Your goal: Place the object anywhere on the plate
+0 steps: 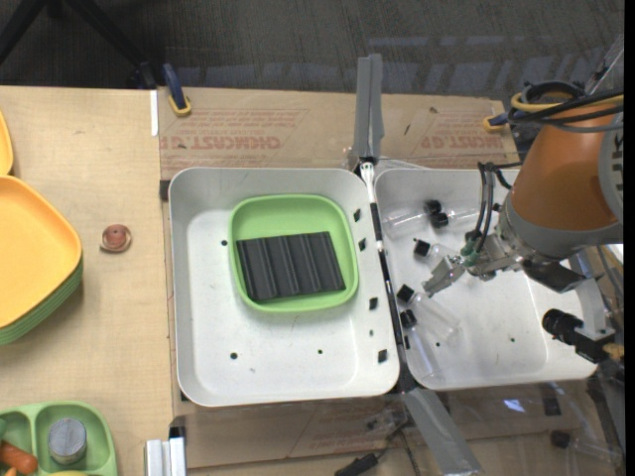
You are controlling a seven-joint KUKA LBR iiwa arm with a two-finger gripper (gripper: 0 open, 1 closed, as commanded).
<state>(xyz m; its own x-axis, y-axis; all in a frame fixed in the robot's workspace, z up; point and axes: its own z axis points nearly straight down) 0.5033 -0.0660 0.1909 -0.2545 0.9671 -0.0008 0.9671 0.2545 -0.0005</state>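
The arm (pixel 561 181) reaches in from the right and hangs low over the right bin (pixel 496 350), where the pickable pieces lie, so its place there suits a picking step rather than a placing one. The pincer (pixel 444 276) points left and down toward the bin floor; whether it is released or clenched, I cannot tell, as its tip is small and blends with the clutter. Several small black pieces lie in that bin: one near the far wall (pixel 434 208), one beside the pincer tip (pixel 421 250), and two by the left wall (pixel 405 294), along with what looks like a clear piece (pixel 437 325) on the floor, hard to make out. Which of these is the object I cannot say for sure; the piece nearest the tip lies just to its far left, apart from it, and nothing can be made out in the pincer's grip. The plate (pixel 293 216) is green and sits in the left bin (pixel 198 345), well apart from the pincer across the divider, and it already bears a dark ribbed slab (pixel 291 266). By my judgement the object is not yet lifted, and the carry to the plate remains undone.
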